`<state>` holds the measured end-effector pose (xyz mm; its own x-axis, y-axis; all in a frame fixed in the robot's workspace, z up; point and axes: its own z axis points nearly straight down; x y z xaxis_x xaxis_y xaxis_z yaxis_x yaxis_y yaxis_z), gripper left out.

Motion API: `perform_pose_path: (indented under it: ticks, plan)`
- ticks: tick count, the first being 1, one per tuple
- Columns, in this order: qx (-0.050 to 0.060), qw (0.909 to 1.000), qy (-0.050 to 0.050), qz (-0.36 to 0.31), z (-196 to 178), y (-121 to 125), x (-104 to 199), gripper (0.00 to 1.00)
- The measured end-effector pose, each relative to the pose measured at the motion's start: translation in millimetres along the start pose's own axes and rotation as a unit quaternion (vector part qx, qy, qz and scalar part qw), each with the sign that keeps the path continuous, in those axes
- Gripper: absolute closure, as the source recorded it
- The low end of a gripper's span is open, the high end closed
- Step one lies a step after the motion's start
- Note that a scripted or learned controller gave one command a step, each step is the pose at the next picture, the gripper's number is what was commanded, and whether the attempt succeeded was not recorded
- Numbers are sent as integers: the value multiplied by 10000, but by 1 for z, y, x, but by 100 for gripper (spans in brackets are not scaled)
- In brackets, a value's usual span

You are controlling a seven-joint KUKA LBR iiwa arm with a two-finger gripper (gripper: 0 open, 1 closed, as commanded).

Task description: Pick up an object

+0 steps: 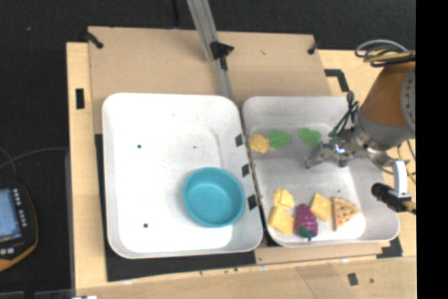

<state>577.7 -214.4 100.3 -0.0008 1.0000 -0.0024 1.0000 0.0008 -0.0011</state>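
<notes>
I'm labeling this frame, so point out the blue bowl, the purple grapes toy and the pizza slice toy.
blue bowl [213,197], camera view, on its inner floor.
purple grapes toy [306,220], camera view, on the middle of the bunch.
pizza slice toy [343,211], camera view, on its topping face.

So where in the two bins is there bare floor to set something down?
The left bin is bare apart from the blue bowl in its near right corner. In the right bin, a bare strip runs between the green pieces and the near cluster around the purple toy; the gripper hangs over that strip's right end.
</notes>
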Motion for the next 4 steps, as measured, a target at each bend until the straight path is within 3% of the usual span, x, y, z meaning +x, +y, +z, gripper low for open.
perform_pose_path:
  ticks: [1,2,4]
  plan:
    - [-25,10000,-6,2,-12,1,-1,100]
    - [-13,10000,3,2,-61,-5,-9,100]
    - [-33,10000,-1,-18,-143,4,-12,100]
